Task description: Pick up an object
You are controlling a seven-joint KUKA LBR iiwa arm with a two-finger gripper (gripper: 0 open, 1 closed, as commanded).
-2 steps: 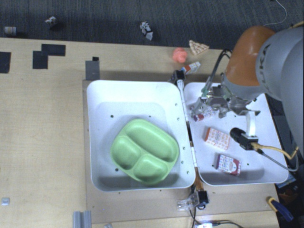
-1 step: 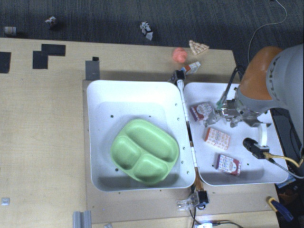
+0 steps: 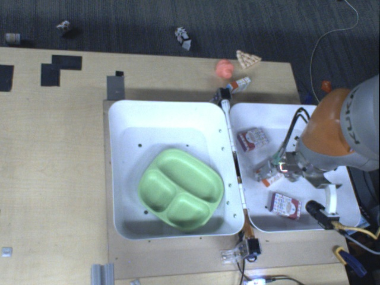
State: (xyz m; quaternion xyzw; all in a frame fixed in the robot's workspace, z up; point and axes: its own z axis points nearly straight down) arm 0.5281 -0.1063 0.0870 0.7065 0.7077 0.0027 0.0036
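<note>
You have two white bins side by side on the wooden counter (image 3: 53,177). The left bin (image 3: 119,159) is mostly taken up by a green divided tray (image 3: 181,187) lying tilted toward its lower right, so free floor there is a strip along the top and left walls. The right bin (image 3: 249,114) is tighter: the arm (image 3: 347,129) comes in from the right and covers its right half, with the orange band over the upper right corner.

In the right bin you see a small red-and-white packet (image 3: 252,139) near the top left, a second dark red packet (image 3: 284,205) near the bottom wall, and a small crumpled item (image 3: 265,171) between them, just beside the gripper (image 3: 284,166). The gripper sits low over the bin's middle; you cannot tell how it is set, nor whether anything is in it.

The shared wall between the bins runs close to the left of the packets. Beyond the bins' top edge, a pink ball (image 3: 224,69), a wedge-shaped piece (image 3: 248,59) and a small tube (image 3: 239,85) lie on the counter. Past that is dark carpet (image 3: 148,10) with scattered small bits, and a cable (image 3: 332,34) loops at upper right.
</note>
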